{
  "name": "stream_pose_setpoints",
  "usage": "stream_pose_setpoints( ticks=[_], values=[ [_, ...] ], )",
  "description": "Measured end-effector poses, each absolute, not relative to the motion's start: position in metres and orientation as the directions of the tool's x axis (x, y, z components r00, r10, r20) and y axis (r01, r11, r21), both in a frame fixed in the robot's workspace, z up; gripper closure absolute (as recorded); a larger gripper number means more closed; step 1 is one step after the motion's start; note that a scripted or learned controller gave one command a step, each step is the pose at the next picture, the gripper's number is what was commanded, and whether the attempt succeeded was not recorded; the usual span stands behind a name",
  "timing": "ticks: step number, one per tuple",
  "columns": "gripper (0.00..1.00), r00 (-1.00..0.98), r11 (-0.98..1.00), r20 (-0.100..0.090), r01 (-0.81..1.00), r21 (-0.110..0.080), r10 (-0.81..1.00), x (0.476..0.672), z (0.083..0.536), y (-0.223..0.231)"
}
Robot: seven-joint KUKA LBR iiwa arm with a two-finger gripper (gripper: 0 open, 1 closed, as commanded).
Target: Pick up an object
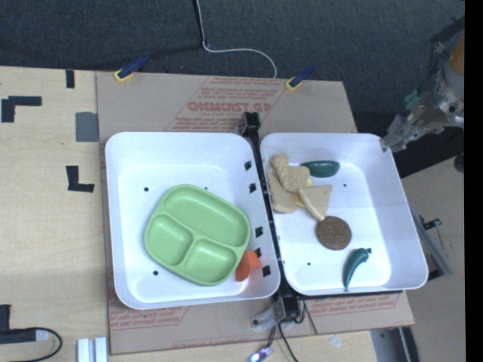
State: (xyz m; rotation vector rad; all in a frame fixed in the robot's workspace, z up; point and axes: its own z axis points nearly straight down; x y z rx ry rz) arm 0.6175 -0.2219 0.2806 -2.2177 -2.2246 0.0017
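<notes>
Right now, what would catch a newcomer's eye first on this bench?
A big light-green divided plate fills much of the left bin, with a small orange piece at its lower right edge. The right bin holds tan pieces, a brown disc and two dark green items.

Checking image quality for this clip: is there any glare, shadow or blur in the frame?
Camera view: lighting is even and soft; the white bins look bright but keep their edges; the green plate and brown disc are sharp; the gripper at the right edge is softer and harder to read.
</notes>
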Motion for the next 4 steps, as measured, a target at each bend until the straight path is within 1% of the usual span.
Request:
stream_pose_setpoints(
  ticks=[1, 2, 3, 4],
  values=[
    [1.0, -0.007, 0.007, -0.005, 1.0, 0.018, 1.0, 0.61, 0.438, -0.179],
    [1.0, -0.013, 0.013, 0.0, 1.0, 0.014, 1.0, 0.659, 0.542, -0.078],
    [1.0, -0.002, 0.002, 0.001, 1.0, -0.006, 1.0, 0.595, 0.498, -0.065],
    [1.0, -0.002, 0.003, 0.001, 1.0, -0.006, 1.0, 0.535, 0.458, -0.037]
  ],
)
